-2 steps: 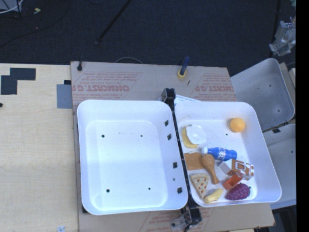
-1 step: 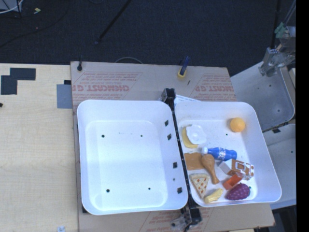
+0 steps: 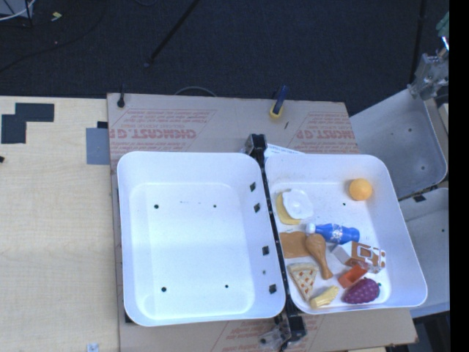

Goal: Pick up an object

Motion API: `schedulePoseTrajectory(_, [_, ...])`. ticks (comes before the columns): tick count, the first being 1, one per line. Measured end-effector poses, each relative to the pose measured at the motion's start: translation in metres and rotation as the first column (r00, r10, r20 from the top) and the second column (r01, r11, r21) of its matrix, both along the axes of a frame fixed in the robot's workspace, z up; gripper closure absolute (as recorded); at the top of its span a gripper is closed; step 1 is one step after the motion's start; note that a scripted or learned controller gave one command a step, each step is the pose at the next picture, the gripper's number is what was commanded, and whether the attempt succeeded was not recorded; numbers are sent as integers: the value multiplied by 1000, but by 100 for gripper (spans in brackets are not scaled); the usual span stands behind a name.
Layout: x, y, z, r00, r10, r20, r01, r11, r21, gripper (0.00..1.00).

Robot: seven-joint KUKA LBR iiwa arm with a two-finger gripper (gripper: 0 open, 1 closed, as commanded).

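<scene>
Two shallow white bins on a cardboard-covered counter (image 3: pixel 183 123), seen from above. The left bin (image 3: pixel 139 196) holds nothing to pick; the right bin (image 3: pixel 399 218) carries a cluster of toy foods: an orange ball (image 3: pixel 360 189) lying apart near the far right corner, a blue bottle (image 3: pixel 338 233) lying on its side, a drumstick (image 3: pixel 319 254) across a brown slab (image 3: pixel 293 244), a pizza slice (image 3: pixel 303 277), a bunch of purple grapes (image 3: pixel 362 291) at the near edge, and a pale round piece (image 3: pixel 293 204) by the divider. All appear to be light, rigid, smooth plastic, so likely slippery. The ball would tend to roll; the bottle, gripped across its narrow body, or the drumstick's shaft probably offers the surest hold. The state of the fingers cannot be told from this view
</scene>
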State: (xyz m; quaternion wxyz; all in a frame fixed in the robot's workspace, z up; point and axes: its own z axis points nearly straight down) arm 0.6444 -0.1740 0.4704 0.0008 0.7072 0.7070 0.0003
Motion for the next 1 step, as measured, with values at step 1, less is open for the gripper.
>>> schedulePoseTrajectory(1, [0, -10, 30, 1000, -1, 0, 1, 1000, 0, 100])
